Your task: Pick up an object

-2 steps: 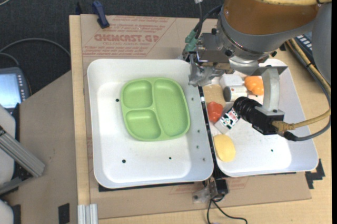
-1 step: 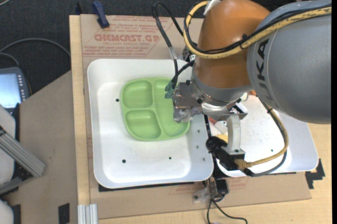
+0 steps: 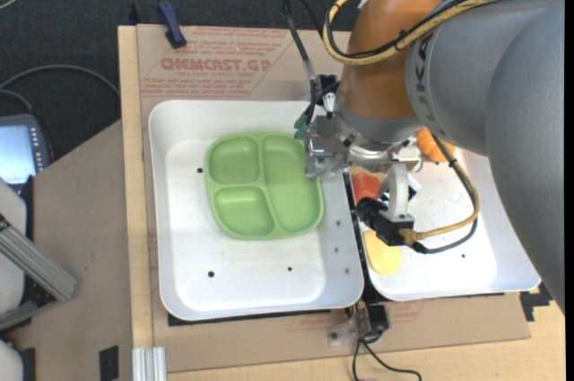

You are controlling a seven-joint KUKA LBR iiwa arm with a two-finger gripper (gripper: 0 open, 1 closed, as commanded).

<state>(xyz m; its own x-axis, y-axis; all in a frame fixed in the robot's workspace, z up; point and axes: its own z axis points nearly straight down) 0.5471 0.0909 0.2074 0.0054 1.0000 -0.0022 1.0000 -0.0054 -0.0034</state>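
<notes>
Here the big grey arm (image 3: pixel 502 92) comes in from the right, and its orange band (image 3: pixel 390 47) sits over the middle of the table (image 3: pixel 224 56). Two white bins lie side by side on the table.

The left bin (image 3: pixel 179 281) holds a green plate (image 3: pixel 260 186) with three parts. The plate lies flat, near the bin's right wall. Small dark dots mark the floor of this bin.

The right bin (image 3: pixel 475 272) is partly hidden by the arm. In it you can see a red thing (image 3: pixel 366 187), a yellow thing (image 3: pixel 386 258) near the front, and a bit of an orange thing (image 3: pixel 429 144) behind the wrist. What these things are is hard to tell.

The tool (image 3: pixel 359 182) points down at the wall between the two bins, just beside the plate's right edge and close to the red thing. The wrist and black wires cover it, so I cannot tell if it is gripping anything or not.

A blue clip (image 3: pixel 170 23) lies at the far edge of the table, well apart from the bins.
</notes>
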